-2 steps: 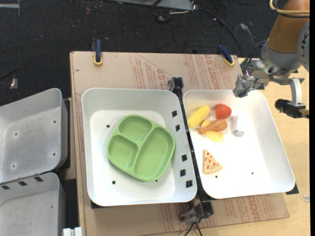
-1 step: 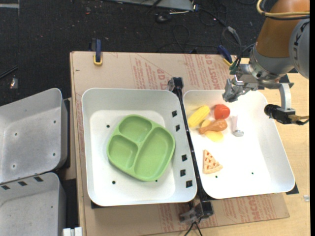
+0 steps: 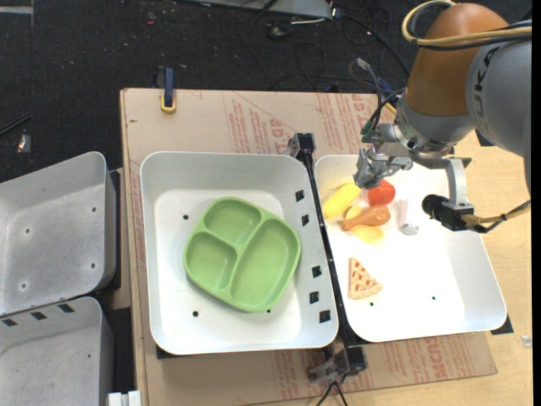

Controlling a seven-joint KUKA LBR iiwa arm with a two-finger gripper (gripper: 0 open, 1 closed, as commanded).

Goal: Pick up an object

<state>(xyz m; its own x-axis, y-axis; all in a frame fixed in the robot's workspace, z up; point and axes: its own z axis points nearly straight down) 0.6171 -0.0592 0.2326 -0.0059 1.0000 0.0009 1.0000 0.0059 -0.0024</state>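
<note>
My arm [image 3: 473, 66], grey with its orange band, comes in from the right and is the biggest thing here, hanging over the far end of the right bin [image 3: 456, 307]. Beside that bin sits the left bin [image 3: 165, 311], and in it a green divided plate [image 3: 243, 253] lies flat near the middle. My claw [image 3: 369, 174] hangs at the right bin's far left corner; I cannot tell how it is set or whether it pinches anything. Just below it lie a yellow banana-like piece [image 3: 341, 199], a red tomato-like ball [image 3: 381, 194] and an orange drumstick-like piece [image 3: 368, 218], close together. A waffle-patterned pizza slice [image 3: 363, 279] lies apart, nearer the front.
</note>
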